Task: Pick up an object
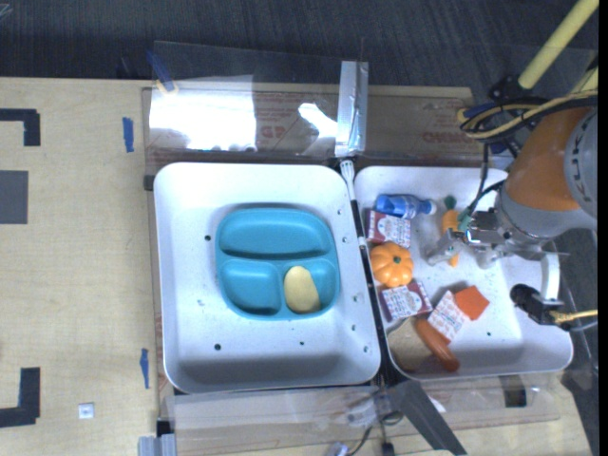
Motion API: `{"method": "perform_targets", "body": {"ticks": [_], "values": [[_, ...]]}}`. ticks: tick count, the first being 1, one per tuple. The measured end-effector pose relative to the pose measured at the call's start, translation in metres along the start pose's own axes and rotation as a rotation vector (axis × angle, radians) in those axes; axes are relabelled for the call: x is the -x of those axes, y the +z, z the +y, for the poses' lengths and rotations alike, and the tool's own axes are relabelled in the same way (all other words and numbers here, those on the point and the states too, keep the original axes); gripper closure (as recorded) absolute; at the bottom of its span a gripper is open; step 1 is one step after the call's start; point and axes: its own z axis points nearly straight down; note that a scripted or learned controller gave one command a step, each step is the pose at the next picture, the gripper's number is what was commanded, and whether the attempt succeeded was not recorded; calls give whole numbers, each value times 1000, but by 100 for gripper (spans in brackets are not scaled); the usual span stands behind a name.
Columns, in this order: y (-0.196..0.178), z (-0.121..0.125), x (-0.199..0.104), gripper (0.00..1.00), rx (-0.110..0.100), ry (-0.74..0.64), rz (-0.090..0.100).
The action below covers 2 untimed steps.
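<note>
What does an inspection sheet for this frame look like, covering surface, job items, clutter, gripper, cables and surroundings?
Surface: left bin and right bin side by side on a wooden bench.
Job's things: small pumpkin, blue bottle, printed packets, orange block crowded in the right bin.
Clutter: blue divided tray holding a yellow egg-shaped item in the left bin.
Gripper: gripper low over the right bin; finger state unclear.
Cables: yellow and black cables behind the arm.
Surroundings: dark floor, clear sheet behind the bins.

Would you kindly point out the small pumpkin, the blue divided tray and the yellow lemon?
small pumpkin (391, 264), camera view, middle of its orange body.
blue divided tray (271, 234), camera view, floor of its long upper compartment.
yellow lemon (301, 289), camera view, its centre.
</note>
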Motion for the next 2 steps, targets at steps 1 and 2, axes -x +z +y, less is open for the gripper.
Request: {"method": "perform_targets", "body": {"ticks": [1, 2], "values": [[-11, 1, 0, 100, 4, 2, 0], [-111, 31, -39, 100, 6, 77, 0]]}}
